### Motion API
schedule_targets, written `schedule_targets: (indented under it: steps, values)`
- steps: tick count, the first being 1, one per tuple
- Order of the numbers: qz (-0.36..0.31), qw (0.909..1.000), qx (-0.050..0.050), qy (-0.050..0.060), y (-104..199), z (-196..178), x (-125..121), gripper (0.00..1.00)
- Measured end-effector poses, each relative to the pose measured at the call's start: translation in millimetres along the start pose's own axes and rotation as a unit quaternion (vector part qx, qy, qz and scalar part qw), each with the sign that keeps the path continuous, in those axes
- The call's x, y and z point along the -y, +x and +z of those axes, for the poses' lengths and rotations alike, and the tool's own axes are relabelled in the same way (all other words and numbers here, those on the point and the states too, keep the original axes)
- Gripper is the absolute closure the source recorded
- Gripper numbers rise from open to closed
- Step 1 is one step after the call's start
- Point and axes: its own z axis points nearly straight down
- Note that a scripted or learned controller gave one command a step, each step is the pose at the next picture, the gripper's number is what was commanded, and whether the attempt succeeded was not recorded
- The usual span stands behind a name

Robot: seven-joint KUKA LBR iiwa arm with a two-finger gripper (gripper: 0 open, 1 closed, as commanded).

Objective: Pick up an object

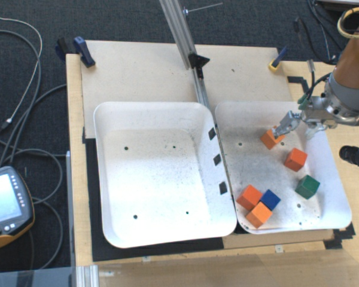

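Observation:
The right bin [329,160] holds several small cubes. An orange cube [270,139] lies near its upper middle, and a red-orange cube [295,159] sits just below and to the right of it. A green cube [307,186] rests near the right wall. At the front, a blue cube [271,199], a red-orange cube [249,196] and an orange cube [260,214] cluster together. My gripper [299,129] hangs over the bin's upper right, open, with nothing between its fingers. Its left finger [285,124] reaches down beside the upper orange cube.
The left bin [155,172] stands beside the right one, with a black-clipped divider between them. A slanted metal pole [179,28] rises from the bench's back middle. Clamps sit at the bench's back corners. Cables and a pendant lie on the floor to the left.

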Motion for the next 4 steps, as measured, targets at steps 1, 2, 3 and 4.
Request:
schedule_targets:
  steps: [1, 2, 3, 4]
  values:
    - [0.000, 1.0000, 0.000, 0.004, -20, 130, -37, 0.00]
    - [-0.001, 1.0000, 0.000, 0.000, -20, 113, -39, 1.00]
    - [-0.001, 1.0000, 0.000, 0.000, -20, 114, -39, 0.00]
    - [0.000, 1.0000, 0.002, -0.003, -60, 125, -88, 0.00]
